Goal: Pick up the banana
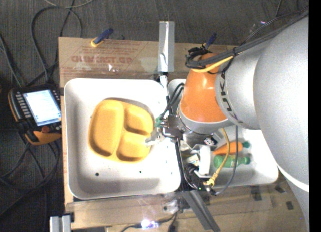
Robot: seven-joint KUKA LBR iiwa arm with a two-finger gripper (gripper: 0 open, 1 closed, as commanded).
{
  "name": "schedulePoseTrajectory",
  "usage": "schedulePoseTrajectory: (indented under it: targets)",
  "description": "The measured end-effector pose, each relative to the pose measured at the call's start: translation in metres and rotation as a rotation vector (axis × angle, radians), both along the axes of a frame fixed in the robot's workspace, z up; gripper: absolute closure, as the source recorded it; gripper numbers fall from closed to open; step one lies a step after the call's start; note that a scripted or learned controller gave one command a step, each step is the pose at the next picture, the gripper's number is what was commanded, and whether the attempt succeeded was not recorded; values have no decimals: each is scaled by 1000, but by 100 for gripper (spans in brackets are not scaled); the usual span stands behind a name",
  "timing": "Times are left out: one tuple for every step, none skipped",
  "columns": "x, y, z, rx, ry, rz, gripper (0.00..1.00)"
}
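Looming nearest the lens, the grey arm (281, 100) with its orange band (200, 98) covers most of the right bin (261, 173). Where the banana lies I cannot tell; it may be hidden under that bulk. The gripper (159, 131) sits low at the wall between the two bins, touching or just beside the right edge of a yellow divided plate (120, 130). Whether it is apart or together is too blurred to say, and nothing can be seen held in it. The plate rests in the left bin (100, 181), probably as clutter to tell apart from the target. A carrot (233, 148) and a green bottle (230, 161) lie side by side in the right bin, just past the wrist.
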State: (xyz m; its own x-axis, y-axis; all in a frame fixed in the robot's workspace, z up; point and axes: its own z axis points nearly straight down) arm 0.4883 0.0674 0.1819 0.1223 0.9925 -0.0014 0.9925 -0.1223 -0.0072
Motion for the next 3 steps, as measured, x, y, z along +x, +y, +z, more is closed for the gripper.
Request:
schedulePoseTrajectory:
  targets:
    - [61, -29, 17, -2, -4, -17, 0]
    - [63, 5, -27, -20, -14, 54, 0]
    - [60, 6, -46, -29, -34, 74, 0]
